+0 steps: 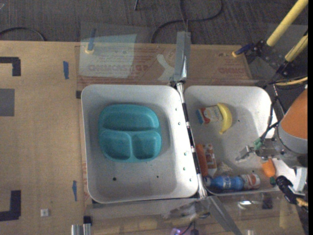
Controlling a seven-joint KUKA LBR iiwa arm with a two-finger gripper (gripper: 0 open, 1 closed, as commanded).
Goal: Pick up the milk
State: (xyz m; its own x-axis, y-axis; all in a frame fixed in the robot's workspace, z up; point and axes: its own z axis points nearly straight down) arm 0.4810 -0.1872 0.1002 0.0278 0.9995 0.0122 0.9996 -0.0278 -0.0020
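Note:
The milk (210, 114) is a small white carton with red and blue print. It lies on its side in the upper left part of the right bin (249, 96), touching a yellow banana (225, 117) on its right. My gripper (250, 151) hangs over the right half of that bin, well to the lower right of the milk and apart from it. Nothing is visibly held in it. The grey arm with its orange band (298, 124) reaches in from the right edge.
A teal divided plate (129, 132) lies in the left bin (93, 146). In the right bin, an orange packet (206, 158) lies by the left wall, a blue bottle (229, 182) along the front wall, and a small orange thing (268, 168) below the gripper.

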